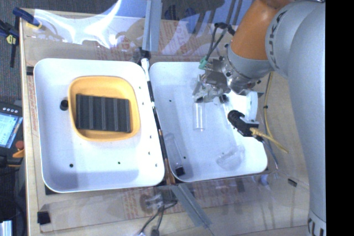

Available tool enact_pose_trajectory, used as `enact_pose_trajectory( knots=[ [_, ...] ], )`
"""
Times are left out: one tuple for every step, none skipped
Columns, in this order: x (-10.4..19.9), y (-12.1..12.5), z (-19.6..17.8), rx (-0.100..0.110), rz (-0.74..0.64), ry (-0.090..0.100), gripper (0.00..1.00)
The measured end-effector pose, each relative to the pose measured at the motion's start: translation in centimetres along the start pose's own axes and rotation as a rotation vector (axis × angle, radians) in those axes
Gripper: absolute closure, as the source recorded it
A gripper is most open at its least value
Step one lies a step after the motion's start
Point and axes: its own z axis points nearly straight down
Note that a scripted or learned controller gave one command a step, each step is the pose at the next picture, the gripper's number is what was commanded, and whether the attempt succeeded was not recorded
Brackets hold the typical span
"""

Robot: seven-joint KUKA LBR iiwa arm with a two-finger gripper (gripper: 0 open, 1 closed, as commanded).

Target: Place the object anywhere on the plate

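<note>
A yellow plate (103,88) with rounded corners lies in the left bin (55,163), and a dark grey ridged block (103,112) rests on its middle. In the right bin (177,91) a clear plastic tube (198,119) lies lengthwise, pointing toward the front. My gripper (203,94) hangs over the back half of the right bin, right at the tube's far end. The tube's upper end meets the gripper's tip, and contact is unclear. A second clear, crumpled-looking piece (229,158) lies near the right bin's front right corner.
A small black knob (64,104) sits in the left bin just left of the plate. The raised rims (152,113) of the two bins meet between plate and tube. Clear plastic sheeting (83,27) lies behind the bins.
</note>
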Motion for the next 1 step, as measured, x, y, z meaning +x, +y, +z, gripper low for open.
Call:
enact_pose_trajectory(
  knots=[
    [0.0,0.0,-0.01,0.0,0.0,0.0,0.0]
  ],
)
